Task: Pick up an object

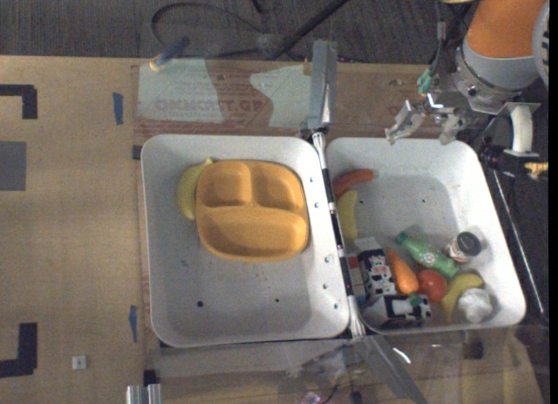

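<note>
Above the far rim of the right bin [453,171] — gripper [425,125], fingers spread open, nothing between them. Nearest candidate object: red sausage [352,180], lying below and left of the gripper, near the bin's far left corner, long axis running roughly left to right with a slight tilt.

Right bin, further contents — yellow banana [348,215] along the left wall; carrot [402,272], green bottle [426,254], tomato [432,284], dark-capped jar [465,245], two cow-patterned cartons [375,274], a second banana and a white item, all clustered at the near end.

Left bin [244,306] — orange divided tray [253,208], a yellow fruit [188,191] tucked partly under its left edge.
</note>
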Tool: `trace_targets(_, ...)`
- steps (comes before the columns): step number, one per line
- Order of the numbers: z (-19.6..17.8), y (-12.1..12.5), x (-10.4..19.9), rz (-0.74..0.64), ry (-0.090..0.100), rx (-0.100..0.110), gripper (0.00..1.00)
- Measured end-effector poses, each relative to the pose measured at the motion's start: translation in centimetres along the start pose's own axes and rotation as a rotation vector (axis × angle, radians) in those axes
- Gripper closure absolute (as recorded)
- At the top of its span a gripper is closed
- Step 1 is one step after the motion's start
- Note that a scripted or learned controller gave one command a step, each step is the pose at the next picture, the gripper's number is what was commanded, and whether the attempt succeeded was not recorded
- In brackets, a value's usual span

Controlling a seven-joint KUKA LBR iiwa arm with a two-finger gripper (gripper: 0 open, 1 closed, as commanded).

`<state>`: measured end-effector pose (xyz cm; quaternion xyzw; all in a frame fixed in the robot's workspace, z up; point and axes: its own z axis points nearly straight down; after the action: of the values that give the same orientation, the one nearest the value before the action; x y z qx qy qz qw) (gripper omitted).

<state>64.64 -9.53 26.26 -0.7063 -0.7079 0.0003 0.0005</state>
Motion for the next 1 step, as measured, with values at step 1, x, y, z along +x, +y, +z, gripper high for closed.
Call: trace_targets(1,13.25,-3.48,-1.55,-0.092,0.0,0.0,0.0)
